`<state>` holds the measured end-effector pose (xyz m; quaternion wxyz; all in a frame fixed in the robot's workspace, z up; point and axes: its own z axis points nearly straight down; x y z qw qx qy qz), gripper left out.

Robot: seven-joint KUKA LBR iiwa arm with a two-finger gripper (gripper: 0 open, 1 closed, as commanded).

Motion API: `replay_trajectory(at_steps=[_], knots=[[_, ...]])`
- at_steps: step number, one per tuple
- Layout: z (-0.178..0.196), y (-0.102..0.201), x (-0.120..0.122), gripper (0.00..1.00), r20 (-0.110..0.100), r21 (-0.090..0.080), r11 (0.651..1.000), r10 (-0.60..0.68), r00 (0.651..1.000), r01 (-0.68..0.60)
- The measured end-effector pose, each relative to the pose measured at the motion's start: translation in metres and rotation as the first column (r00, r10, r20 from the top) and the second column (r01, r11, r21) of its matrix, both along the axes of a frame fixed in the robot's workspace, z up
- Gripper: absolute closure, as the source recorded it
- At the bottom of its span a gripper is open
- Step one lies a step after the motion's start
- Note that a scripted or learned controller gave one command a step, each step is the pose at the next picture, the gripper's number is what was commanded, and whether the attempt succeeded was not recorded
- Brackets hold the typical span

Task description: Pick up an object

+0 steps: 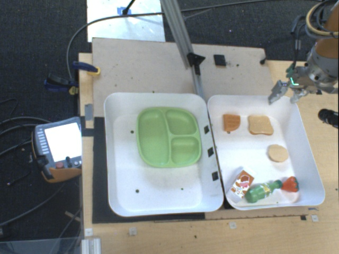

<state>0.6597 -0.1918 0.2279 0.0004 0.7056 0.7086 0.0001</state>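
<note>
We judge the approach just begun: our hand (286,91), fingers apart and holding nothing, must descend toward the toast slice (260,125) below-left of it.

A green divided plate (169,137) lies in the left white bin (122,194), a teach pendant (58,148) sits left of the bench, and blue clamps (79,67) grip the board edge.
</note>
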Motion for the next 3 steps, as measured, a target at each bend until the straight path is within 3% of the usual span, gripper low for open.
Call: replay_trajectory(at_steps=[1, 3], knots=[[0.001, 0.000, 0.000, 0.00, 0.002, 0.000, 1.000, 0.000, 1.000, 0.000], [-0.110, -0.007, -0.001, 0.00, -0.003, 0.000, 1.000, -0.003, 1.000, 0.003]])
